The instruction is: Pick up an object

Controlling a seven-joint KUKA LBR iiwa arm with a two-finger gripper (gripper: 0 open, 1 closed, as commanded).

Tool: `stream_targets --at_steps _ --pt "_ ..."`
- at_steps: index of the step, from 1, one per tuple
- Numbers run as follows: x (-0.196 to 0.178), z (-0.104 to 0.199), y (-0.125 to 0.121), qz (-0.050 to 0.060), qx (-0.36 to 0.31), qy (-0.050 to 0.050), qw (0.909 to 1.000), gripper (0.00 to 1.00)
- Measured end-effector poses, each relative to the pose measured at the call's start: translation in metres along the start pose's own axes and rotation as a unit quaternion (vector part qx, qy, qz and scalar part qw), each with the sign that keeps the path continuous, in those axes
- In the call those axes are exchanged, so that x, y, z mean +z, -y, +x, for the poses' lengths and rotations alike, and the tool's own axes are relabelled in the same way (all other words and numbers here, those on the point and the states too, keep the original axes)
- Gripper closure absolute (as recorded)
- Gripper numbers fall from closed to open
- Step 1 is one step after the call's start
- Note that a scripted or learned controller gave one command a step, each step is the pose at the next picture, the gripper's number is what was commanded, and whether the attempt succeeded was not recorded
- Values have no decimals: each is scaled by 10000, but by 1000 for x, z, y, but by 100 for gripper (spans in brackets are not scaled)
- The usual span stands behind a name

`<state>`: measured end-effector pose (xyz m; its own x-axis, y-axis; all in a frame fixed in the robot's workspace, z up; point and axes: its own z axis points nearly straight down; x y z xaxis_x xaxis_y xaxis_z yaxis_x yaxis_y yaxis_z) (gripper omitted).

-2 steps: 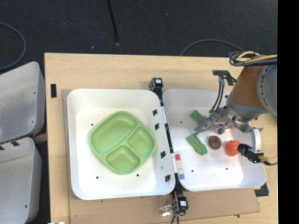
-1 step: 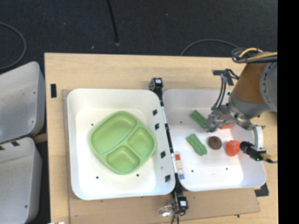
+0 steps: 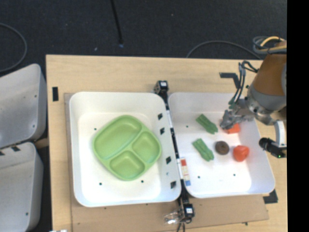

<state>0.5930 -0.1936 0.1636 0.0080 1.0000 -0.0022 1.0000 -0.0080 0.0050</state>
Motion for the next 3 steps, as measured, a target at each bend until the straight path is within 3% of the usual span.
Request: stream_targets --at_steps 2,3 --pt "-91 -4 -8 -7 -54 0 10000 100" --pt "-100 51 -4 14 -77 -18 10000 100"
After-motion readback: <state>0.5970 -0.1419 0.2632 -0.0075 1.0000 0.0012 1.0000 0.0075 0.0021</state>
